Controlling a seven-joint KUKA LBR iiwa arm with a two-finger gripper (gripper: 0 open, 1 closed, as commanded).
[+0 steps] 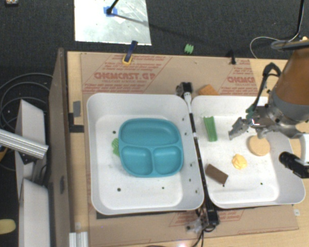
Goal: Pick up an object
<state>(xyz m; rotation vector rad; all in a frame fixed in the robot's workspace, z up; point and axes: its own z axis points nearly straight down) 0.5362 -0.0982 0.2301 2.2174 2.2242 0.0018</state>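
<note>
Claw (240,128) hangs over right bin (283,192), fingers apart, nothing btwn them. Tan disc (259,146) just beside it; yellow lump (239,162) & green block (210,128) near.

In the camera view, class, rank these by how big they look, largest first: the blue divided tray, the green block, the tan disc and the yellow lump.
1. Blue divided tray, by far the largest.
2. Green block and tan disc look close in area, so no firm order.
3. Yellow lump, smallest.

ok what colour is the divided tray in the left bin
Light blue; the divided tray shows clearly in the camera view.
</note>
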